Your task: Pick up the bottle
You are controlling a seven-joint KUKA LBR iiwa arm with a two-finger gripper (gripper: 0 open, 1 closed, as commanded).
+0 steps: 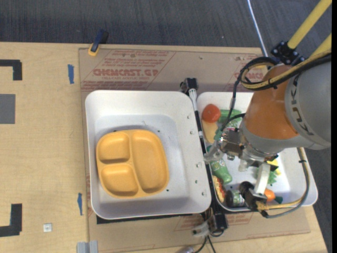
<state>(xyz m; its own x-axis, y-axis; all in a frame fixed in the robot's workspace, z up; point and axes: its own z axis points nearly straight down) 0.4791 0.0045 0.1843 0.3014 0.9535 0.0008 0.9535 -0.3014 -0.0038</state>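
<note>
Arm (pixel 274 115) hung over the right bin (pixel 310 194), with the gripper (pixel 230 145) by the bin's left side. Couldn't tell if it was open or closed. The green bottle (pixel 221 172), I think, lay just beside it.

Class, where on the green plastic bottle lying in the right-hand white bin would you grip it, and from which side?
Probably across its middle, from straight above. The green plastic bottle lies on its side beside the left wall of the right-hand white bin, so only its top and narrow width are reachable; clutter crowds its lower end.
</note>
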